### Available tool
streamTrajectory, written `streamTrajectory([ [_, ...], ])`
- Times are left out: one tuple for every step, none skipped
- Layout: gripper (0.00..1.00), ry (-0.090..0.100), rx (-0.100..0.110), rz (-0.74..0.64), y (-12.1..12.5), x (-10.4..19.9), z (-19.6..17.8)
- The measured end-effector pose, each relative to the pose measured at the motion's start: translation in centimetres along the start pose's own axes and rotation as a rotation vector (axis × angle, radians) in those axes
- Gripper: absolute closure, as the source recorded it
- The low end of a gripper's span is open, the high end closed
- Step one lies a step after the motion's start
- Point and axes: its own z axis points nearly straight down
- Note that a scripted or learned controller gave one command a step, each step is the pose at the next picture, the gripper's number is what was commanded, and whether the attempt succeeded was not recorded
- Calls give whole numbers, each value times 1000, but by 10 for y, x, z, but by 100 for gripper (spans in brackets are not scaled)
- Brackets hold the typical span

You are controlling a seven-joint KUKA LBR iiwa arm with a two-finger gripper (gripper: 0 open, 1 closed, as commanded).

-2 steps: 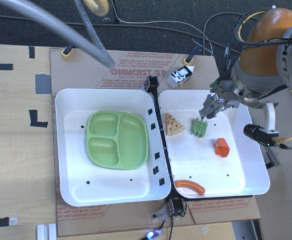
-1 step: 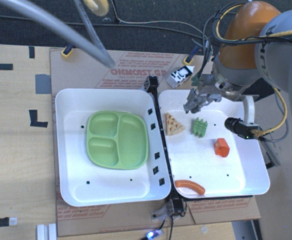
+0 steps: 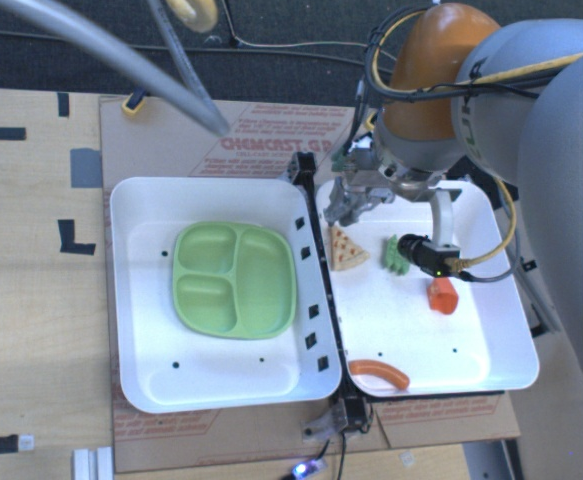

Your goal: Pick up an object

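gripper (image 3: pixel 346 206) low at the right bin's (image 3: pixel 471 363) far-left corner, just above the pizza slice (image 3: pixel 347 249) by the left wall (grip state: cannot tell), so centre over the slice and descend clear of the wall before closing.

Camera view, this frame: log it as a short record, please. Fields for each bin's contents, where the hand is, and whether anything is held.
left bin: green divided plate
right bin: pizza slice toy, green toy, red-orange toy, orange sausage-shaped toy
hand: low over the right bin's upper left corner, just above the pizza slice toy
held: nothing visibly between the fingers; finger state unclear
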Motion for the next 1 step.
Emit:
streamTrajectory([
  [100, 0, -1, -1, 6, 54, 11],
])
